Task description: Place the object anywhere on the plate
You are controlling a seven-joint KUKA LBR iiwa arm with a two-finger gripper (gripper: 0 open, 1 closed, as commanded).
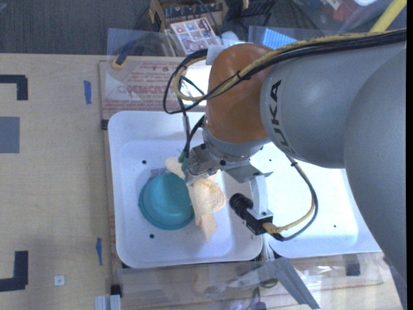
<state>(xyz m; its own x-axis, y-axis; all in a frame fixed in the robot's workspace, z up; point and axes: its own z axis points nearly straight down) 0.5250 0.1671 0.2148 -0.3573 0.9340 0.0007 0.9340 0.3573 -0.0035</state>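
Observation:
A teal round plate lies in the left white bin, toward its front. A crumpled cream-yellow soft object lies right beside the plate's right rim, and a small cream part shows at the plate's far edge. My gripper is low over the bin, just above where the cream object meets the plate's far right rim. The bulky wrist hides most of the gripper. I cannot tell whether the cream object is touched or held.
The right white bin sits under the arm, which covers much of it. A black cable plug and a yellow hose hang from the wrist near the wall between the bins. Boxes and clutter stand behind the bench.

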